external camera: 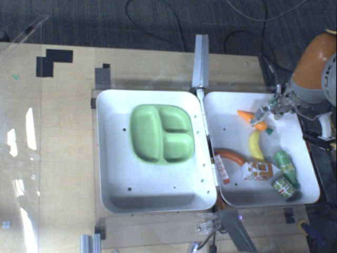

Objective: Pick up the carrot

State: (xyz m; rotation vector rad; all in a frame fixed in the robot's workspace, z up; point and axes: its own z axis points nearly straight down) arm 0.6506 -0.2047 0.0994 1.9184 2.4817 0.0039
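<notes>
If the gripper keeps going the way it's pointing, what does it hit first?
Most likely the carrot: the gripper points left and down right at its thick end, apparently already touching. Depth is hard to judge.

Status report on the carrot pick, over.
Claw down at the carrot in the right bin, grip unconfirmed. Carrot lying on the bin floor. Banana just below it, touching the carrot's thick end.

Light wood bench [52, 157]; dark carpet floor [105, 4] behind, black cables [158, 7] trailing; glare patches at left.
</notes>
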